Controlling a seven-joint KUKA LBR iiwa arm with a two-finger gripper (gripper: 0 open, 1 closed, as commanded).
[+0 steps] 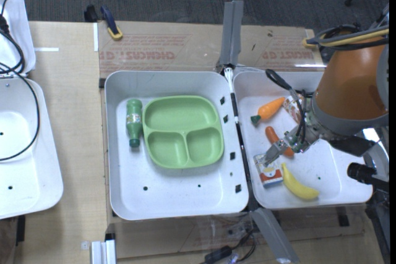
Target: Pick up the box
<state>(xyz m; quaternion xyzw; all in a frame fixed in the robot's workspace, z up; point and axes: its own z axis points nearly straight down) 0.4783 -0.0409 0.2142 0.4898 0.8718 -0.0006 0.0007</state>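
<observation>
- Box location: the small white, red and blue cardboard box (270, 175) lies flat near the front-left corner of the right-hand shallow white bin (346, 191), touching the yellow banana (299, 185).
- Gripper position: the two-finger gripper (272, 154) hangs tilted directly above the box, apparently lined up for a grasp; jaw state cannot be told.
- Nearby clutter: an orange carrot (271, 108) and a small red pepper (273, 133) lie behind it.
- Left-hand white bin (117, 195): holds a green compartment tray (183, 130) and green bottle (133, 122), well apart.
</observation>
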